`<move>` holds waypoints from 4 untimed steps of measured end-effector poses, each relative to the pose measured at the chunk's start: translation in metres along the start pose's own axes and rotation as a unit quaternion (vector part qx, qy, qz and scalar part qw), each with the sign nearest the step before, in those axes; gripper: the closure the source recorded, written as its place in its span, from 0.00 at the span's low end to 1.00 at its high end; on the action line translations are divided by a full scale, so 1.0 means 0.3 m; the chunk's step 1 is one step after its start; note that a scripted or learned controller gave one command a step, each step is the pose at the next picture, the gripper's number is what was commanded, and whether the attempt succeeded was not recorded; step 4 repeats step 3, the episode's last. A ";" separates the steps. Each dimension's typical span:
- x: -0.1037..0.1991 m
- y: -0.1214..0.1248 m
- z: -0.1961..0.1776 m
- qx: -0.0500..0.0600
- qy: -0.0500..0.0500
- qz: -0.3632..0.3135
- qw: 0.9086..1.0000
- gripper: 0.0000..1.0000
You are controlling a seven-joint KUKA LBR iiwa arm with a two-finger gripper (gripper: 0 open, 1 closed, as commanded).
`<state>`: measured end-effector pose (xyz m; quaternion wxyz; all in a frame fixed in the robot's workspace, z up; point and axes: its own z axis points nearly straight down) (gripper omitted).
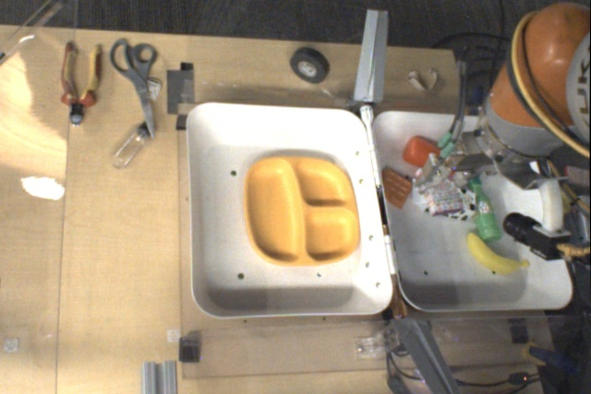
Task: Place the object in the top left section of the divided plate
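Operator: Bench layout, left to right, please.

Technician: Pliers (78, 80) and scissors (138, 78) lie at the far left of the bench, with a tape roll (309, 64) further along the back edge. Next comes the left bin (212, 198), which holds the yellow divided plate (302, 206); all its sections are bare. The right bin (554, 291) holds the loose items: a brown piece (397, 187), an orange-red block (422, 149), a crinkled wrapper (443, 197), a green bottle (482, 212) and a banana (494, 256).

Operator: Which step is in hand?

Technician: Judged from this layout, the pick. Nothing has reached the plate. The gripper (462, 157) sits low over the back of the right bin, among the items.

Operator: Finger state and target position?

Technician: Cannot tell; cabling and the wrist mask the tips. Which item is the target cannot be determined either. The wrapper and the orange-red block lie nearest the gripper, just beside it. No item is visibly held.

Operator: Next move?

Technician: Confirm a secure grasp, lift clear of the bin wall, traverse left, and lower over the plate's top left section.
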<state>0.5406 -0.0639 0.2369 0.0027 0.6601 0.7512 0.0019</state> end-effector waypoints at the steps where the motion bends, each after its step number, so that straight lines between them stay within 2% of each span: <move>1: 0.142 0.162 0.176 0.001 0.001 -0.100 0.995 1.00; 2: 0.301 0.311 0.175 0.001 0.001 -0.094 0.996 1.00; 3: 0.300 0.311 0.174 0.001 0.001 -0.094 0.996 0.00; 4: 0.300 0.311 0.174 0.001 0.001 -0.094 0.996 0.00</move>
